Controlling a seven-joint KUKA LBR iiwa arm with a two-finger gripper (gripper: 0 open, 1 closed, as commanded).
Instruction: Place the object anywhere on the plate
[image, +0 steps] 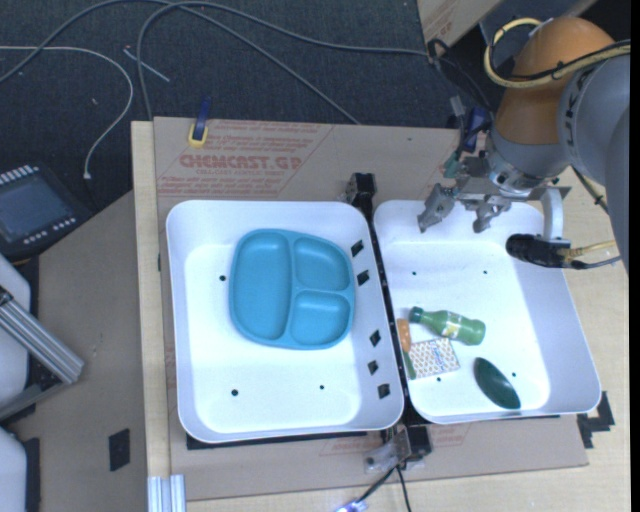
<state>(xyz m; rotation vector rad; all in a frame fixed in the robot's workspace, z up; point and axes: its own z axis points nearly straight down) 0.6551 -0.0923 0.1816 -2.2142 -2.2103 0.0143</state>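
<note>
1. The end effector (458, 213) hung over the far edge of the right bin (560, 300), close to its far-left corner, and nothing sat between its fingers.
2. Its fingers (432, 214) looked spread apart, one dark tip toward the divider between the bins and the other toward the bin's middle, with white bin floor showing between them. It touched none of the objects as far as could be seen.
3. The things to choose from lay well away from it, bunched along the near edge of that same right bin: a small green bottle (448, 323) lying on its side, a patterned flat packet (433, 357) just beside it and nearer the near-left corner, and a dark green oval piece (496, 383) toward the near-right corner.
4. The blue plate (292, 288), three compartments, sat in the middle of the left bin (200, 380), bare and waiting.
5. The step in hand, by my reading, was the approach and pick. The bottle looked the best bet: rounded, and standing proud of the floor.
6. To do it well, the arm would have to travel toward the near edge, line the fingers across the bottle's narrow width rather than along its length, and come down straight.
7. The packet lay so close that a sloppy descent could nudge it or trap its corner.
8. A lying bottle may roll, so a centred squeeze mattered.
</note>
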